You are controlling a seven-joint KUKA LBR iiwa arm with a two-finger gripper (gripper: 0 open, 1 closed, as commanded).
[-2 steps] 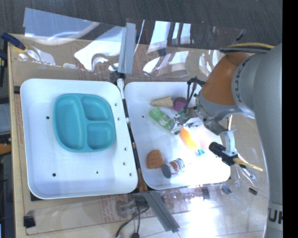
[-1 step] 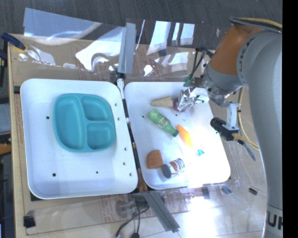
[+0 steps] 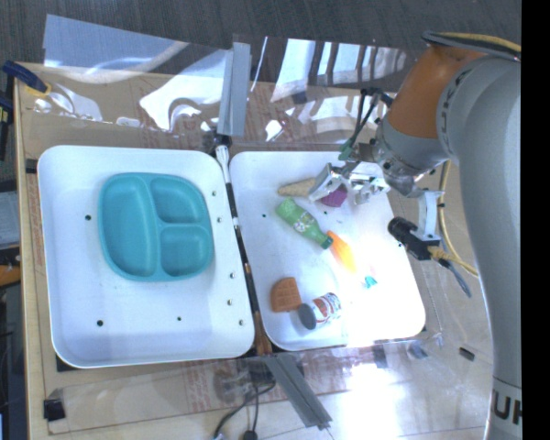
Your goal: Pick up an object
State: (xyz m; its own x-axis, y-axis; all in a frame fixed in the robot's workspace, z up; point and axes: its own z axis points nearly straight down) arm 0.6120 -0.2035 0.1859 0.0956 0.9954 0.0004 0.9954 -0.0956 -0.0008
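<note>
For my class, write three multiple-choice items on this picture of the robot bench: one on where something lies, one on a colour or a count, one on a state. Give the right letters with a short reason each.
1. Where does the divided plate lie?
A. in the left bin
B. in the right bin
C. on the floor

2. What colour is the bottle in the right bin?
A. red
B. green
C. black

3. How does the small can near the front of the right bin stand?
A. upright on its base
B. stacked on the plate
C. lying on its side

Answers:
1 A: the teal plate sits in the middle of the left bin.
2 B: its body is green, next to an orange carrot-like piece.
3 C: its dark end faces sideways and its length runs along the bin floor, beside a brown piece.

The gripper hovers at the back of the right bin.
</note>
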